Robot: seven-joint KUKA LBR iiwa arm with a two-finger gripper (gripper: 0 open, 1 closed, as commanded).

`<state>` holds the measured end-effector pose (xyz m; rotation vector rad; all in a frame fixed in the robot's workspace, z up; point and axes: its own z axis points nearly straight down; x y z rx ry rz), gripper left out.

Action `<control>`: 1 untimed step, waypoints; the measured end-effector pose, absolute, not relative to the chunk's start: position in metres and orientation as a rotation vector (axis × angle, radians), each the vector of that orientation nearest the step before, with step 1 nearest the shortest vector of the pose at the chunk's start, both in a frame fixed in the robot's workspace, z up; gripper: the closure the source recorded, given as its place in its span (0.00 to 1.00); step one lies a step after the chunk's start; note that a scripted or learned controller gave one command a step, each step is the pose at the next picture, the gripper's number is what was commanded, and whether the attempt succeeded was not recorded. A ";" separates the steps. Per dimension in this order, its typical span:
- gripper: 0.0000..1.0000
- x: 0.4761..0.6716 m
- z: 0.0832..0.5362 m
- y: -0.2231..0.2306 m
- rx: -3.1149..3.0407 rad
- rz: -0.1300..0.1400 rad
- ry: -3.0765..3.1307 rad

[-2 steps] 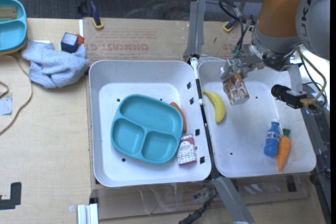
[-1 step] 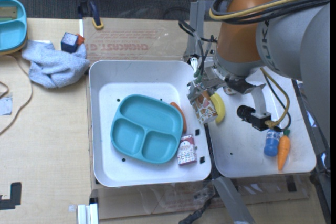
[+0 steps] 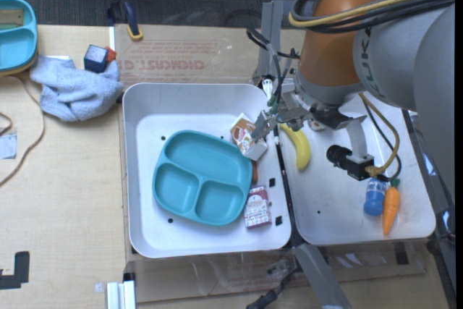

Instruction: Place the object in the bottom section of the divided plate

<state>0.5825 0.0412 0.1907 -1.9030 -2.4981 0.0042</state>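
Two bins: shallow white trays sat side by side on the bench, the left bin (image 3: 137,177) holding the plate and the right bin (image 3: 340,224) holding loose toys.
Arm: the grey KUKA arm (image 3: 405,47) with its orange band reached in from the right, bent over the seam between the bins.
Divided plate: a teal three-section plate (image 3: 202,177) lay tilted in the left bin, all its sections bare.
Grey cloth: a crumpled cloth (image 3: 76,87) lay on the bench, far left of the bins.
Gripper: the gripper (image 3: 262,128) hung at the far right edge of the plate; whether it was released or clenched could not be told.
Snack packet: a small printed packet (image 3: 244,135) sat right at the gripper tip, touching the plate's far right rim, outside the sections.
Banana: a yellow toy banana (image 3: 298,147) lay in the right bin, just beside the gripper.
Carrot: an orange carrot (image 3: 391,208) rested near the right bin's right wall, against a blue object (image 3: 374,199).
Second packet: a red-and-white packet (image 3: 257,208) lay at the plate's near right edge.
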 end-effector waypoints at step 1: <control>1.00 0.583 0.199 0.040 -1.906 0.006 -2.497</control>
